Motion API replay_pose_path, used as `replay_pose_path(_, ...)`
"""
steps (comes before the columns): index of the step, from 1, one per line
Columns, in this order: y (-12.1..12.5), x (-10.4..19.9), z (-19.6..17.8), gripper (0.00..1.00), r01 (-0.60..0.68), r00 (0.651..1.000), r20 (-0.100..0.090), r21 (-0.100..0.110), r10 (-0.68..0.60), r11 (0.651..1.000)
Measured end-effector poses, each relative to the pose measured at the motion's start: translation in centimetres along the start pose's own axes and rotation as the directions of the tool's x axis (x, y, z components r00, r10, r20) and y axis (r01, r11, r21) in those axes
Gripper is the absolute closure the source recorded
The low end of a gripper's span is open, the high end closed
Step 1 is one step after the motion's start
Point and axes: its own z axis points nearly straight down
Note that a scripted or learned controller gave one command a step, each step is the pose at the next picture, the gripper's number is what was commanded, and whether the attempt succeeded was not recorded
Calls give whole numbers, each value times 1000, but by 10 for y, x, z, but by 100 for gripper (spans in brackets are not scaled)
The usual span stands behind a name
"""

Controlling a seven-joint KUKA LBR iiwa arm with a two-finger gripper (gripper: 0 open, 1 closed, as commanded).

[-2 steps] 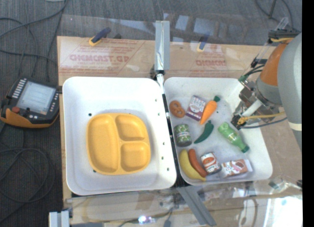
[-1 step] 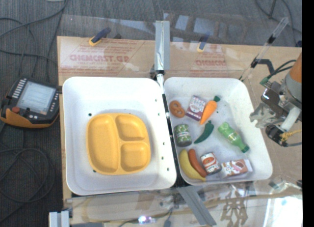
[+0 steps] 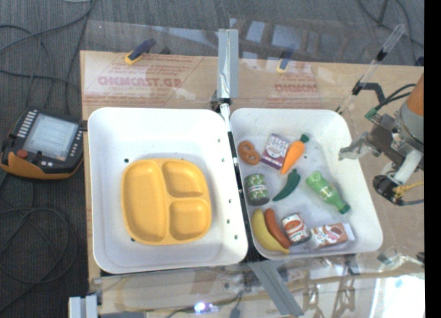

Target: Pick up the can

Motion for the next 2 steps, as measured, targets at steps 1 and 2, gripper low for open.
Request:
replay_pose_path(1,-39,-10,144,0,-17,1000,-4,-3,17,1000)
replay_pose_path(2,-66,67,148,0,-115,993,-7,-19,115,993)
